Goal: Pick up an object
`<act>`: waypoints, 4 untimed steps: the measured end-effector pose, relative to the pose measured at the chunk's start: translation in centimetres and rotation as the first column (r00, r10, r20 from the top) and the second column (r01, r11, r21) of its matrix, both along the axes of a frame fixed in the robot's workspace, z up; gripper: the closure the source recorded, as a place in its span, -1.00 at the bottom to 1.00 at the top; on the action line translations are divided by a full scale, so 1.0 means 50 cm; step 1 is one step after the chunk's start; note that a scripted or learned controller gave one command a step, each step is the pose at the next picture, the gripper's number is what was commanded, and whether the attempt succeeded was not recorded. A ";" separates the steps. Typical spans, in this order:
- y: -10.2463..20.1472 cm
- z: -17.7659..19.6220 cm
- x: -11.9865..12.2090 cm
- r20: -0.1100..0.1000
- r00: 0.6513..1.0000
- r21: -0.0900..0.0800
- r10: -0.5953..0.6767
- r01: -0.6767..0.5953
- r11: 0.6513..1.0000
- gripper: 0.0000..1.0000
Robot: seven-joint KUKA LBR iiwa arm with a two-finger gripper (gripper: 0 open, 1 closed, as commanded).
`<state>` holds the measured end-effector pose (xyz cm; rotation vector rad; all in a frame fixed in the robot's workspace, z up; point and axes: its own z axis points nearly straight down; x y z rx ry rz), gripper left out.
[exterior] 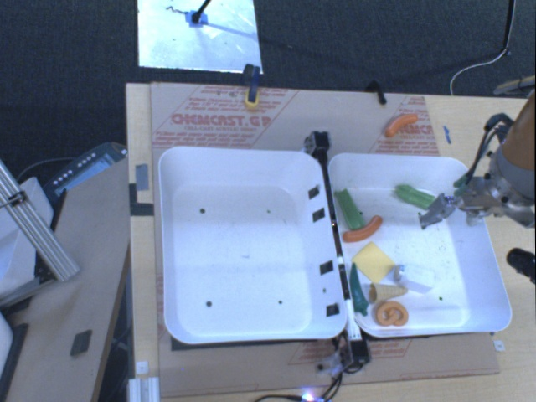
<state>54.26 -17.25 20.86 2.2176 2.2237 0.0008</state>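
We can't resolve the end effector fingers, too small and blurred. Arm is cut off by the right edge. Small whitish item in the right bin is too indistinct to identify.

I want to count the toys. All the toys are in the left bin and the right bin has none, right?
Not quite: it's swapped. The camera view shows the toys, like the yellow block and orange ring, in the right bin; the left bin has none.
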 end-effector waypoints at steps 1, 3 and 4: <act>-0.071 -0.150 -0.097 -0.006 1.000 0.002 -0.006 0.006 1.000 -1.00; -0.068 -0.253 -0.113 -0.002 1.000 0.001 -0.003 0.003 1.000 1.00; -0.069 -0.226 -0.109 0.004 1.000 -0.002 -0.001 0.001 1.000 1.00</act>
